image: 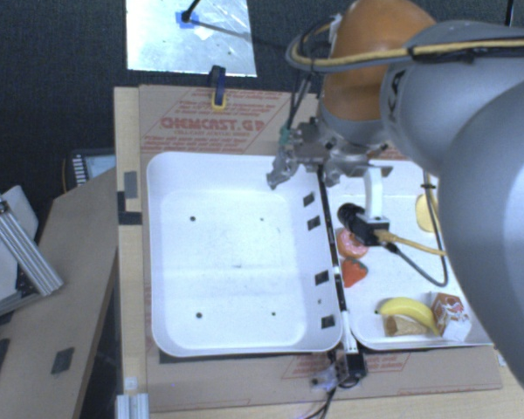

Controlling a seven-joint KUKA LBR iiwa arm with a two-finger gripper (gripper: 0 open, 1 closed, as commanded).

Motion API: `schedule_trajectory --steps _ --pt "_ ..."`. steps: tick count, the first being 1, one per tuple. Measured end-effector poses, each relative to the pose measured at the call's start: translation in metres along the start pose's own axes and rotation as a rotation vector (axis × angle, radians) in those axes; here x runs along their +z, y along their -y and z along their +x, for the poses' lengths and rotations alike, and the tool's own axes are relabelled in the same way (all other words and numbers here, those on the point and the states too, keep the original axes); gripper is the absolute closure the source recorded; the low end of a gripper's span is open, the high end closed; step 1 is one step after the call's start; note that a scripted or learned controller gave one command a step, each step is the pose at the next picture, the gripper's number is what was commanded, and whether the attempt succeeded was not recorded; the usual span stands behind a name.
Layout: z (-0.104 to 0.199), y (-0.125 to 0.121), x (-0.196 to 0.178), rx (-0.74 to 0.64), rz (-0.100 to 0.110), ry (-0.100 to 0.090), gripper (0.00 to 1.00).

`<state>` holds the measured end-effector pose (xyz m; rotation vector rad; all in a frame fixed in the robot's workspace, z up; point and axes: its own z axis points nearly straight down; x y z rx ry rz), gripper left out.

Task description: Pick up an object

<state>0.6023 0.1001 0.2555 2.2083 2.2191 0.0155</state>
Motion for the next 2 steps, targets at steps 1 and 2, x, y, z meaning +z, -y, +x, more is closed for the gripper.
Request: schedule_trajectory --steps 1,2 --pt "0.034 0.014 0.178 -0.003 0.019 -0.001 0.00" --pt "0.033 0.011 0.160 -0.005 0.013 -0.002 1.00"
